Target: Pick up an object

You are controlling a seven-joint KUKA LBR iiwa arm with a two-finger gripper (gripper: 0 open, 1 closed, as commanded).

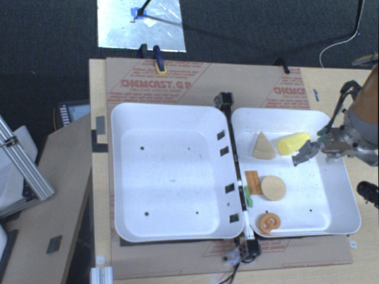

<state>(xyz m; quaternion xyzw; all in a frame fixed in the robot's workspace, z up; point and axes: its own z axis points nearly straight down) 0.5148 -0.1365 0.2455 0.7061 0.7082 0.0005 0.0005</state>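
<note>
In the right bin (337, 209), gripper (303, 154) just beside yellow block (293, 142), its open or closed state not clear, 4 other pieces near.

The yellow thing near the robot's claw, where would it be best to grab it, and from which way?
Probably across the middle of the yellow object, coming down from above. It lies flat and elongated in the right bin, so its narrow width suits two fingers. The gripper sits just beside it. The tan wedge crowds its left end, so avoid that end.
</note>
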